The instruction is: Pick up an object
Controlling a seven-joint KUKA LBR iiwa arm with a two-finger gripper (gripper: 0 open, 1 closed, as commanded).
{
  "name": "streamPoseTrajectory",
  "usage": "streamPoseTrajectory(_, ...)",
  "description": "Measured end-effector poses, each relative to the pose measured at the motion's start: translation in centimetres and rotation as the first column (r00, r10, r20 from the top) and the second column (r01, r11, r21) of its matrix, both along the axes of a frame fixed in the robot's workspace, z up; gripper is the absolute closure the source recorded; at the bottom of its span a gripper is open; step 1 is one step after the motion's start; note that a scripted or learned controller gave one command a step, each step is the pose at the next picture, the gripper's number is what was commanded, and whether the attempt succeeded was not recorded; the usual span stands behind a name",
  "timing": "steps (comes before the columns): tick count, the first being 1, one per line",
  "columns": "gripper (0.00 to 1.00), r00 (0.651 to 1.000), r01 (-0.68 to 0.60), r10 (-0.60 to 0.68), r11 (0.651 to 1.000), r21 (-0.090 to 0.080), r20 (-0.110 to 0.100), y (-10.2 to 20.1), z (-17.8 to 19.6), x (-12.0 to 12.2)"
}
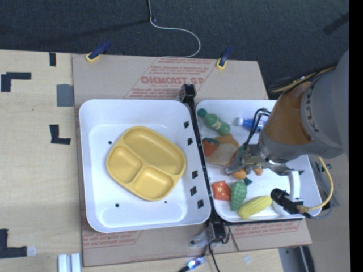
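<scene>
My gripper (241, 166) reaches into the middle of the right bin (295, 208), its tip low among the toys. A small orange piece (247, 181) lies right under it, touching or nearly touching the tip. Around it lie a green bottle (214, 121), a brown flat piece (225, 150), an orange-red fruit (210, 146), a red strawberry (221, 190), a green bumpy vegetable (239, 194), a yellow corn cob (255, 205) and a blue-and-white item (245, 121) partly hidden by the arm. No object shows clearly between the fingers.
The left bin (93, 208) holds a yellow divided plate (146, 162). The arm's orange band and grey body (306, 118) cover the right bin's right half. A black divider (195, 152) runs between the bins. A thin cable (176, 30) lies behind them.
</scene>
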State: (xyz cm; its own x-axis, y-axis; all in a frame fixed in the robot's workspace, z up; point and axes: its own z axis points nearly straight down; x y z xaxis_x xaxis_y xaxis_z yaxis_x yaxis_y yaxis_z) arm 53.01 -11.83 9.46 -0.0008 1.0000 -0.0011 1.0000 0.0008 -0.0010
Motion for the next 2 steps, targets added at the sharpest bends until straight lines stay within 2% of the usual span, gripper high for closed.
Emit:
streamPoseTrajectory(1,1.0,1.0,-0.001,0.001,1.0,0.002,0.002,0.3,4.2,0.3)
streamPoseTrajectory(2,1.0,1.0,0.0,0.0,1.0,0.0,0.004,-0.1,10.3,-0.1)
